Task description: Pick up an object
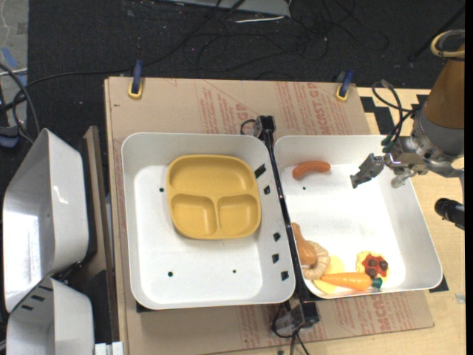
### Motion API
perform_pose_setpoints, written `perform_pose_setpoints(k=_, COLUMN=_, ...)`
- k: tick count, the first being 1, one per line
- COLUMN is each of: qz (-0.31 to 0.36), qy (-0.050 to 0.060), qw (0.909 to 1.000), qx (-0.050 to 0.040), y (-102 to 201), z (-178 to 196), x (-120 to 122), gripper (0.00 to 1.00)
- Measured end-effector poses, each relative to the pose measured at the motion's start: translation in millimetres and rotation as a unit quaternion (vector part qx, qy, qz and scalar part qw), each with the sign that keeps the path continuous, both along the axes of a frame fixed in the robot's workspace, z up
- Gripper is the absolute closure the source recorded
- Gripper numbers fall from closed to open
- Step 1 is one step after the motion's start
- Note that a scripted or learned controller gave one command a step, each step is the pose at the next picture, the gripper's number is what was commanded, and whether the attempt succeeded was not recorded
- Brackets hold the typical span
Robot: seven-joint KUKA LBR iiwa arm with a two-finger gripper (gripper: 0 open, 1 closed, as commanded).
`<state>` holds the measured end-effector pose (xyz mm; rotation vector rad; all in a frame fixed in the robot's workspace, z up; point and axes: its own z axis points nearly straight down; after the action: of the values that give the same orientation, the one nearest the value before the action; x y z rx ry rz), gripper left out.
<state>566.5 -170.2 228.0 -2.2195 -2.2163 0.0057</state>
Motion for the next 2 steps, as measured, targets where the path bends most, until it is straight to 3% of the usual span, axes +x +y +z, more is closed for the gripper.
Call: perform_pose_setpoints(k=2, qz=0.000, qy=0.000, qw=1.0000, qx=0.0000, y=-3.3, z=-106.3, x=0.0, gripper=0.00)
